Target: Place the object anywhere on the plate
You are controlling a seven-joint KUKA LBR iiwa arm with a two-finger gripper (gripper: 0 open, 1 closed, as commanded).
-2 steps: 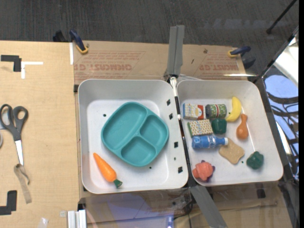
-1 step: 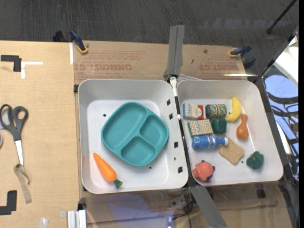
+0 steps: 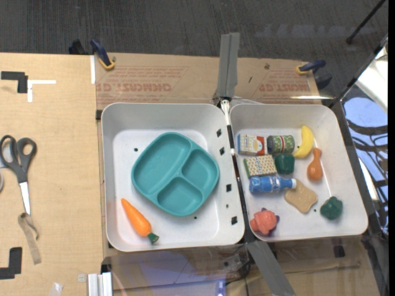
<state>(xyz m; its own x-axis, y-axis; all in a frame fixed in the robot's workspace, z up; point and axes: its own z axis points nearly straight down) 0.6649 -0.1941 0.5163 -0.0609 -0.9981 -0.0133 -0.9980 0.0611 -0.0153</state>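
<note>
We read the teal plate as the goal: it has three compartments, all bare, and lies tilted in the middle of the left bin. The task sentence names no particular object, so we judge the likeliest candidate to be the toy carrot, which lies on the bin floor at about seven o'clock from the plate, just beside its rim but apart from it, its green top pointing toward five o'clock and its tip toward eleven. It looks like a light, hard plastic piece, smooth and tapering, so we would expect it to slip or roll if pinched near the thin end; the thicker part of the orange body, taken across its narrow width, seems to us the safest hold. The wall of the bin is close at seven o'clock, which leaves less room on that side. The right bin holds the other candidates, crowded together: a banana at its one o'clock, a small can and a carton at twelve and eleven, a blue bottle near the centre, a slice of toast just at five o'clock of it, a green piece at four o'clock and a pink one at seven. These touch or nearly touch, so we judge them harder to pick singly. Nothing rests on the plate yet, so the placing is not done.
</note>
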